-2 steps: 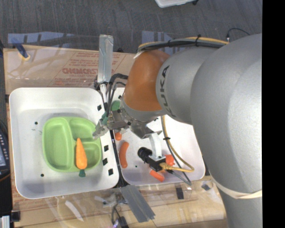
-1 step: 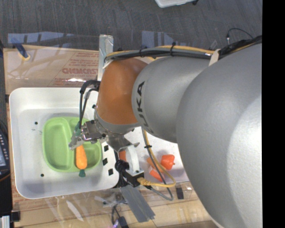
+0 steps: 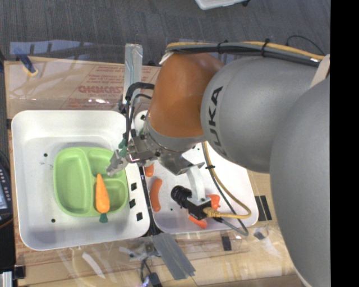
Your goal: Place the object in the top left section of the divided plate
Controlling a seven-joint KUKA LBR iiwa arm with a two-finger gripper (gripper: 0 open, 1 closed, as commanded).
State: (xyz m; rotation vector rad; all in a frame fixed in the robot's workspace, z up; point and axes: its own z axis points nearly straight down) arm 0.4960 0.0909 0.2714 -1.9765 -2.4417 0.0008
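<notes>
Orange with a small green stalk end, the toy carrot (image 3: pixel 101 196) lies lengthwise on the green divided plate (image 3: pixel 70 179), in its lower right part as we see it, stalk end reaching the plate's lower rim. We cannot tell whether it rests on the dividing ridge or just beside it. The plate sits in the left white bin (image 3: pixel 33 140).

Just above and to the right of the carrot's tip hangs the gripper (image 3: pixel 116 163), over the plate's upper right compartment. We cannot tell whether it is open or closed, and we see nothing held in it.

The grey arm (image 3: pixel 252 101) and its orange band (image 3: pixel 179 95) cover much of the right bin (image 3: pixel 174 221). There we count 4 orange pieces: 1 long piece (image 3: pixel 155 194) near the wall shared by the 2 bins, 1 stub (image 3: pixel 148 170) above it, and 2 more (image 3: pixel 213 200) (image 3: pixel 197 222) further right, partly hidden and hard to name.

Both bins stand on brown cardboard (image 3: pixel 67 84) with red print under clear film. Grey tape strips (image 3: pixel 171 255) lie at the front, and grey carpet (image 3: pixel 67 22) runs behind. A white object (image 3: pixel 221 3) is cut off by the top edge.
</notes>
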